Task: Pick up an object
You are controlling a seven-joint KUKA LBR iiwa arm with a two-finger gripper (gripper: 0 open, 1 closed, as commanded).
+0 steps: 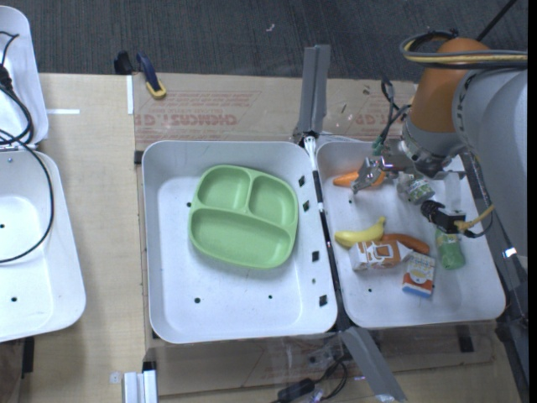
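While the arm reaches in from the right, status by line:
gripper: gripper (367, 177) low over the back left of the right bin (480, 307), tip at the orange carrot (346, 177)
fingers: too small and blurred, cannot tell if wide, narrow or holding anything
target: likely the carrot, lies flat near the bin's back wall, just beside the gripper tip; contact unclear
why there: judged an approach to the nearest loose item, carrot sits apart from the pile so it is the easier pick
other items: banana (361, 233) mid bin, touching a small carton (375, 255); second carton (419, 276) near the front; green bottle (450, 250) by the right side
left bin: left bin (168, 309) holds a green divided plate (244, 216), flat, near centre
edges: carrot close to the divider wall between the bins, little room on that side
open room: bare floor at the right bin's front; wide margin around the plate
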